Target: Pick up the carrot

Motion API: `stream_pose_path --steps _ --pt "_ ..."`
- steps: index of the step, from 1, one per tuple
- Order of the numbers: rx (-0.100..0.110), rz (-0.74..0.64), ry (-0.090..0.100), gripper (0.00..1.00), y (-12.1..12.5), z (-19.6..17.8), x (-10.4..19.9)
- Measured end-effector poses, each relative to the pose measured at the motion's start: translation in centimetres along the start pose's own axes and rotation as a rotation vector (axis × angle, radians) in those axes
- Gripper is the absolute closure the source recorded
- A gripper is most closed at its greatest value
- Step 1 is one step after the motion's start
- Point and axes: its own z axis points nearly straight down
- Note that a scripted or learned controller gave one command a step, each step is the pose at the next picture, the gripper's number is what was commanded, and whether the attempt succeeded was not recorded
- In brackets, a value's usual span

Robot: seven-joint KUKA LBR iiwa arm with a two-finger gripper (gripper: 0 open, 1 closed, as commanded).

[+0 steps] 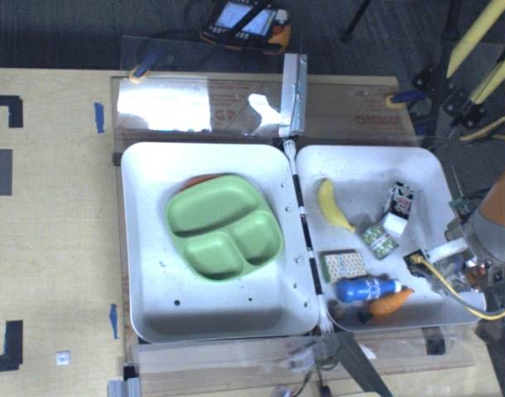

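— White bins, two of them side by side on the bench? Go big to small, quick.

— Yes. Left bin (pixel 145 304), right bin (pixel 438 172), touching along the middle divider. Pale wood bench (pixel 54 222) under both, with black corner marks and blue tape bits on its left part.

— What's in the left one?

— Green divided plate (pixel 225 226), three compartments, sitting about centre. A sliver of something orange-red peeks out from under its far edge; can't tell what it is.

— Arm?

— Grey arm (pixel 493 222) comes in at the right edge, over the right bin's right side. Gripper (pixel 450 263) is low there, wires and a yellow cable around it. Whether the fingers are spread or closed, I cannot tell; too cluttered, partly cut off.

— Right bin contents?

— Yellow banana (pixel 333 206) at the far left of that bin. Blue bottle (pixel 366 289) lying on its side near the near wall. Carrot (pixel 390 303), orange, lying just beside the bottle on its near right side, touching or almost, in the near part of the bin. It lies left of the gripper, apart from it.

— Smaller stuff?

— Patterned green-white packet (pixel 345 264) just far of the bottle. Small green speckled block (pixel 378 241) mid-bin. Little black-and-white box (pixel 399 201) beyond it, tilted.
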Motion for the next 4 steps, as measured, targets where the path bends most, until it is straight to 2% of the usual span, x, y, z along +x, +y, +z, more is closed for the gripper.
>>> stream_pose_path --steps 1,2,3,4 --pt "-0.011 0.000 0.001 1.00 1.2 -8.5 7.9" --pt "0.002 -0.005 0.011 1.00 0.9 0.4 3.9" --pt "-0.011 -0.201 0.000 1.00 0.1 -9.1 7.8" --pt "-0.011 -0.201 0.000 0.00 0.1 -9.1 7.8"
